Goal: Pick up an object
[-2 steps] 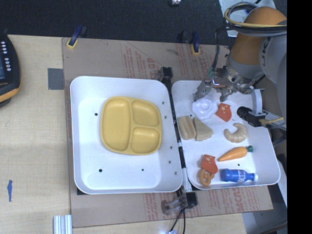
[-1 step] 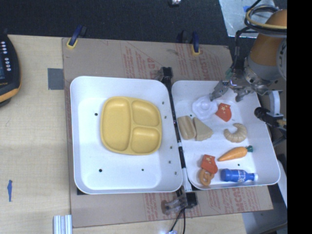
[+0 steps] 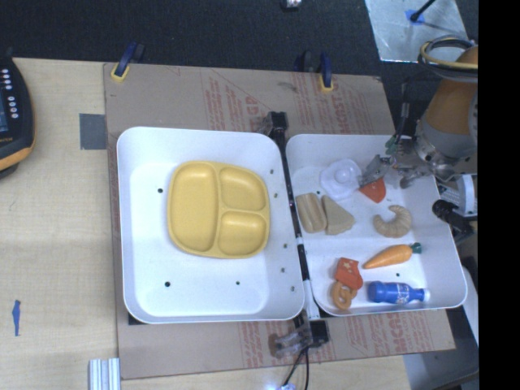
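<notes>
Here, illegible red print on the cardboard (image 3: 341, 112); fingers (image 3: 375, 171) over a red piece (image 3: 374, 190), spread unclear.

Two bins sit side by side on the bench. The left bin (image 3: 138, 218) holds a divided plate (image 3: 218, 210) near its middle. The right bin (image 3: 455, 275) holds the rest: a cup (image 3: 341, 177) toward the back, bread slices (image 3: 323, 214) just in front of it by the left wall, a croissant (image 3: 394, 221) to their right. Nearer the front lie a carrot (image 3: 390, 256), then a bottle (image 3: 396, 293), with a pretzel (image 3: 342, 296) at its left. The gripper (image 3: 388, 165) hangs over the back of the right bin, just right of the cup.
</notes>
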`<state>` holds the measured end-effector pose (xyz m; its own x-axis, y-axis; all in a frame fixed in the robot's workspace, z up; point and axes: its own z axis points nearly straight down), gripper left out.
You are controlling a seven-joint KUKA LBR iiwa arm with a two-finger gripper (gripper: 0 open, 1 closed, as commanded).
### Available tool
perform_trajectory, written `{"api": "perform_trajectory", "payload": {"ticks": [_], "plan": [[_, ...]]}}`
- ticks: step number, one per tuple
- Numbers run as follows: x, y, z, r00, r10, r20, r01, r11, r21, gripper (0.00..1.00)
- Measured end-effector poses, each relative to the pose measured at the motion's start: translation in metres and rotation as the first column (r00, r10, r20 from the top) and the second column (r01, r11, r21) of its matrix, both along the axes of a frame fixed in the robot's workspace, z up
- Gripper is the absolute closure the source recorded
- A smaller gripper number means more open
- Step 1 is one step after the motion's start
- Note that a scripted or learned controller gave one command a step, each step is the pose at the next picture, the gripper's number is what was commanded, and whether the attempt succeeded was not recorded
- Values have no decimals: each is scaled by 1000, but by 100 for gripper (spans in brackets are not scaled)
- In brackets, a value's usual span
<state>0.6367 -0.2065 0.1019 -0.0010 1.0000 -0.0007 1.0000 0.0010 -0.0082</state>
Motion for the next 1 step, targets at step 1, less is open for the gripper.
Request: {"api": "perform_trajectory", "payload": {"ticks": [1], "plan": [[2,1,14,1000,3,4,-3,1000,-1,100]]}}
